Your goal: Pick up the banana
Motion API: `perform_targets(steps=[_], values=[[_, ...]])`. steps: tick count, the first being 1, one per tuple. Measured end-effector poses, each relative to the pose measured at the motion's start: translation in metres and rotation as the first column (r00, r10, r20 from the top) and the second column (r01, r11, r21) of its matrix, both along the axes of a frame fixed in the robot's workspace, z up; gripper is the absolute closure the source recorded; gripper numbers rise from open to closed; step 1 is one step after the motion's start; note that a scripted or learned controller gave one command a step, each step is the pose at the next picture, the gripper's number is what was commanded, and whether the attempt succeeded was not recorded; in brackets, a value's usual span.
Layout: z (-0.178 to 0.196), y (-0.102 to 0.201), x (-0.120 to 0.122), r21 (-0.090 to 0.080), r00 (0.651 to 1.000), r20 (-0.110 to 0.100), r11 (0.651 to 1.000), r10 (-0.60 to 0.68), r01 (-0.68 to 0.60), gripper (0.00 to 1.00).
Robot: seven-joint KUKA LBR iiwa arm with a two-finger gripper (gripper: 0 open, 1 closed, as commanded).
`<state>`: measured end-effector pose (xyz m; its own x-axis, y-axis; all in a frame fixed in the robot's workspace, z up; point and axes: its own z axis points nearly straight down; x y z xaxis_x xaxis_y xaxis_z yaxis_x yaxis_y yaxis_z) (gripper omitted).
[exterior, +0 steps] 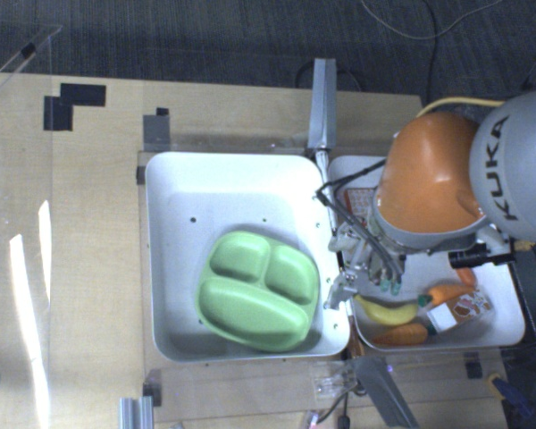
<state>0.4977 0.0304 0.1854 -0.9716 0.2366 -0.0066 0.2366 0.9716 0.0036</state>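
A: Where do we have the banana (387, 311)?

B: Right bin (509, 329), near its front-left corner, lying flat. An orange sausage-shaped item (398, 333) sits just in front of it, a small carton (457, 309) and a carrot-like piece (448, 290) to its right.

A: And our gripper (362, 271)?

B: Just above the banana, over the bin's left edge. We cannot tell whether it's open or closed, and nothing visibly in it.

A: Left bin (174, 239)?

B: We see a green sectioned tray (257, 290), tilted, front-right part.
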Motion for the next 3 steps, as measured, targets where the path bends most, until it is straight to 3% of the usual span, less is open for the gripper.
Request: perform_targets(steps=[1,2,3], values=[[0.021,-0.051,-0.009,-0.002,0.998,0.001,0.998,0.069,-0.069,0.0],[-0.077,-0.113,-0.009,-0.003,0.99,-0.001,0.99,0.144,-0.144,0.0],[-0.096,-0.116,-0.008,0.0,0.97,0.002,0.97,-0.245,0.245,0.0]])
